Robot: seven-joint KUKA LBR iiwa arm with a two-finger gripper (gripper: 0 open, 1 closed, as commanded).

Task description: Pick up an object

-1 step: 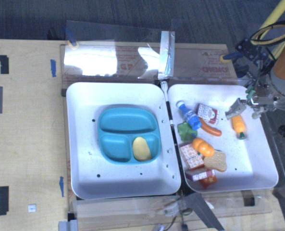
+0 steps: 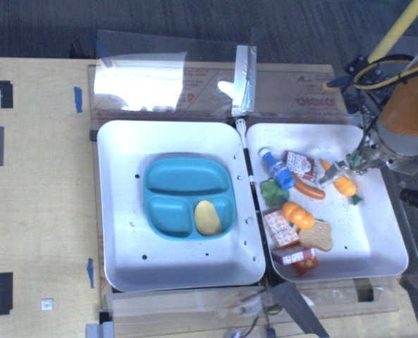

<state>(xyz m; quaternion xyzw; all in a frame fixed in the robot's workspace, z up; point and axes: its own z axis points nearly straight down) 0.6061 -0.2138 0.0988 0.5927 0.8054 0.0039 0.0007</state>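
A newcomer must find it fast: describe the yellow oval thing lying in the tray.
Start at the left white bin, where a blue plastic divided tray lies in the middle. In the tray's lower right compartment lies a pale yellow, smooth oval object, the one thing in that tray.

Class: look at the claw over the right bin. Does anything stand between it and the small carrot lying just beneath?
Nothing visible does. The claw hangs directly beside the small carrot near the right bin's far corner. The sausage lies off to the side, clear of that path.
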